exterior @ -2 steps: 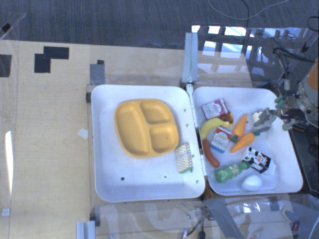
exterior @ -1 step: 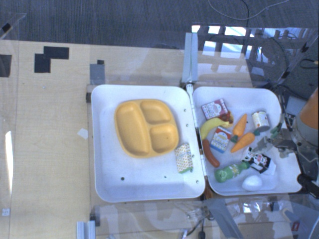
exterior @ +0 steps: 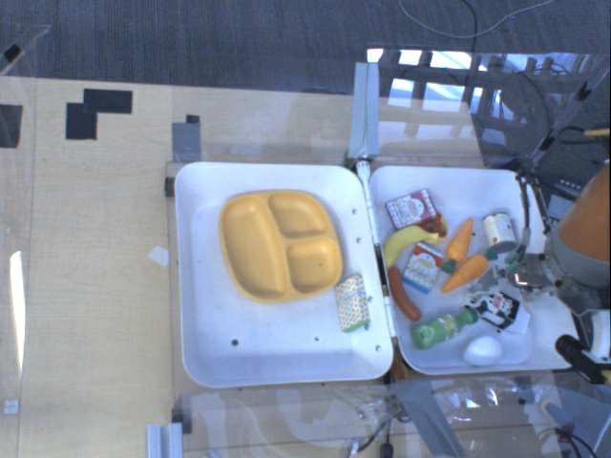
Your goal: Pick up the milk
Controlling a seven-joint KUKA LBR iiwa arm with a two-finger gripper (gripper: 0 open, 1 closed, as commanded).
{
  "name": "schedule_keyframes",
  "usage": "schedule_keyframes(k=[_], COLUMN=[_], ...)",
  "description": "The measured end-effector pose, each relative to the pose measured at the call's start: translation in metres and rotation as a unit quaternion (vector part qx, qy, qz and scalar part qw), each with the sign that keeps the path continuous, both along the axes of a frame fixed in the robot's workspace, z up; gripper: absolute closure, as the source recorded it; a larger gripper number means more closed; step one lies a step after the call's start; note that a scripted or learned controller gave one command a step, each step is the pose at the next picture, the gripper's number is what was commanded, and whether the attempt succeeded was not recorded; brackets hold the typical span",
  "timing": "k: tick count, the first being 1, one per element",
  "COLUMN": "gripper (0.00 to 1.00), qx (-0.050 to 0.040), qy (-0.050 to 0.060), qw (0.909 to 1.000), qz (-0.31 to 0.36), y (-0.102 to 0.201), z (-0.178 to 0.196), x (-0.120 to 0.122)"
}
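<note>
I see the milk (exterior: 497, 308), a small cow-patterned carton, lying in the right bin (exterior: 449, 181) between the green bottle (exterior: 442, 329) and the white egg (exterior: 483, 350). The gripper (exterior: 520, 273) hovers just above-right of it, by the carrots (exterior: 464, 271). I cannot tell how its jaws stand.
</note>
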State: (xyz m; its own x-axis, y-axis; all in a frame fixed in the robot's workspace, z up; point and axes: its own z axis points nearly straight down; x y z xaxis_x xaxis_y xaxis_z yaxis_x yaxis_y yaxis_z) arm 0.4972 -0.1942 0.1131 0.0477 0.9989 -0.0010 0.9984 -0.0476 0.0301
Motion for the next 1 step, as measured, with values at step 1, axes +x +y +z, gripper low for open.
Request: schedule_keyframes(k=[1], gripper=[0.00], qx=[-0.0025], qy=[-0.006], qw=[0.9982], qz=[0.060], y=[-0.0018], z=[-0.0041], x=[0.0044])
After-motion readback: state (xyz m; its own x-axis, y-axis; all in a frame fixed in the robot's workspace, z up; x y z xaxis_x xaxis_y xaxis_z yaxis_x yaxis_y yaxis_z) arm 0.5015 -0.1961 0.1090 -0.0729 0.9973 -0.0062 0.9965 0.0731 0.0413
